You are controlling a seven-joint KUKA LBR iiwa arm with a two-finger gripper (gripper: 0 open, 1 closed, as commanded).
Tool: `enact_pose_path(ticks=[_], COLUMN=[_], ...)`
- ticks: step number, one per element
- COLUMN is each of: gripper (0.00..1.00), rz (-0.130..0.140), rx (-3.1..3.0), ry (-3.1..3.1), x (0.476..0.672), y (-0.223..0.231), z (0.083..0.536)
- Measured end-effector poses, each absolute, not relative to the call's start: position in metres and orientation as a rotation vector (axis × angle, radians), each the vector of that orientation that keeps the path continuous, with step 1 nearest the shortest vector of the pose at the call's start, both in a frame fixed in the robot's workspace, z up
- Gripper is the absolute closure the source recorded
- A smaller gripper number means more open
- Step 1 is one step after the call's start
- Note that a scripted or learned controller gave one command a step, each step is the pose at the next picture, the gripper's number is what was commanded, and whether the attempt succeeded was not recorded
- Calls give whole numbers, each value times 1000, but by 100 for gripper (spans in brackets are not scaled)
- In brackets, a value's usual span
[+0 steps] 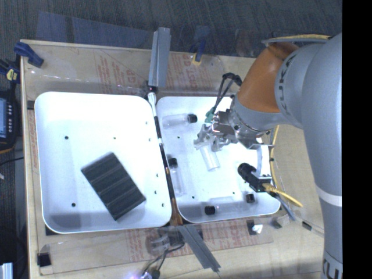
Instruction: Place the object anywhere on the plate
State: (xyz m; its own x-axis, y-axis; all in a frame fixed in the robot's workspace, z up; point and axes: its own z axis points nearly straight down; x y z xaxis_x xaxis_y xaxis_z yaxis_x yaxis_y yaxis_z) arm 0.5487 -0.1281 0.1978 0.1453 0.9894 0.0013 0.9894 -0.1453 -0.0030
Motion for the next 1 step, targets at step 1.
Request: enact_pose_path(ticks=[1], gripper=[100], rz=[3], rx=[-2317], ry=[-2116], x=[582], y=[18], z=[191])
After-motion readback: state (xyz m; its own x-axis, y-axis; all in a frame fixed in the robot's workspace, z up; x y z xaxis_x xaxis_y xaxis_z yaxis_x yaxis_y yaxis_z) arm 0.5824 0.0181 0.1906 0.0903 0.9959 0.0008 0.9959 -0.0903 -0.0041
